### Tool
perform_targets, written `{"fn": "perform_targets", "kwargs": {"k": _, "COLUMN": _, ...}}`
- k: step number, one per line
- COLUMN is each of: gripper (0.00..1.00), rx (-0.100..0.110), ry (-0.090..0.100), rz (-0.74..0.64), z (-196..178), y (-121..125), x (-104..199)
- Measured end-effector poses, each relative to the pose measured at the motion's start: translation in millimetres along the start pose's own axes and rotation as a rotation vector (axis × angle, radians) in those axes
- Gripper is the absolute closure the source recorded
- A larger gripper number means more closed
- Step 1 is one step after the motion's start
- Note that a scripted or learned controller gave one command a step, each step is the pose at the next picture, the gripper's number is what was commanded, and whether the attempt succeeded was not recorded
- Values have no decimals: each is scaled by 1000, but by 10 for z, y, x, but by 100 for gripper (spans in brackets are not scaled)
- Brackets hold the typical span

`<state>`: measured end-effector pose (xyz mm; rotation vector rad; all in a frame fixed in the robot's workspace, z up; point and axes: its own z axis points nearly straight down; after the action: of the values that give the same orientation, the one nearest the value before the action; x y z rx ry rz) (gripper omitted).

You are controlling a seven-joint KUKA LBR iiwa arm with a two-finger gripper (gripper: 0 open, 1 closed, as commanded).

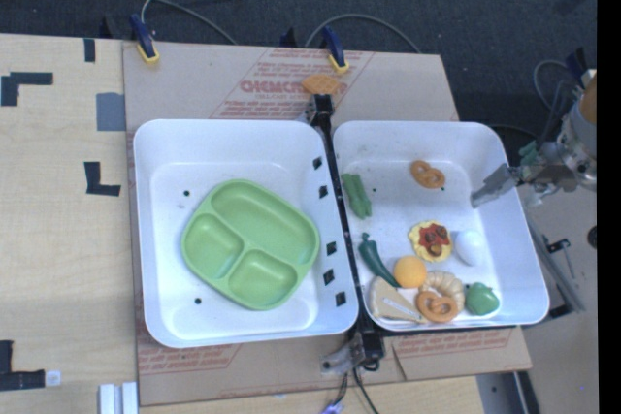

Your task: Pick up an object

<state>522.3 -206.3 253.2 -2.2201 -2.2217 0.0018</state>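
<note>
A: Where is the gripper (495, 184)?

B: At the right bin's (505, 150) right wall, over its upper part. One grey finger slants down-left into the bin; whether the fingers are spread or pressed together I cannot tell. Nothing shows between them.

A: And the things to pick?

B: All in the right bin. A green cucumber (356, 194) lies by the left wall, its long axis running from the far edge toward the near one, tilted slightly. Below it a dark green chili pepper (375, 259) slants the same way, tip toward the near-right. A small brown pretzel (427, 175) sits toward the far edge, apart from the rest.

A: The near-right corner?

B: Crowded. A round mini pizza (430, 239), a smooth white egg (469, 247), an orange ball (410, 272), a ridged croissant (446, 283), a second pretzel (438, 306), a pale wedge (391, 303), and a glossy green pepper (481, 299), mostly touching.

A: The left bin (155, 208)?

B: It holds a light green plastic tray (250, 243) with three compartments, set askew.
</note>
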Motion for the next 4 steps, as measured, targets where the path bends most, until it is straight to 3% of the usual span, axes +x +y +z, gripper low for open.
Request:
{"fn": "perform_targets", "kwargs": {"k": 1, "gripper": 0, "rx": 2, "ry": 2, "rz": -1, "z": 919, "y": 1043, "x": 406}}
{"fn": "perform_targets", "kwargs": {"k": 2, "gripper": 0, "rx": -2, "ry": 0, "rz": 0, "z": 1668, "y": 286, "x": 541}}
{"fn": "perform_targets", "kwargs": {"k": 3, "gripper": 0, "rx": -5, "ry": 0, "rz": -3, "z": 1674, "y": 1396, "x": 975}}
{"fn": "perform_targets", "kwargs": {"k": 4, "gripper": 0, "rx": -2, "ry": -1, "rz": -1, "z": 1680, "y": 1467, "x": 1110}}
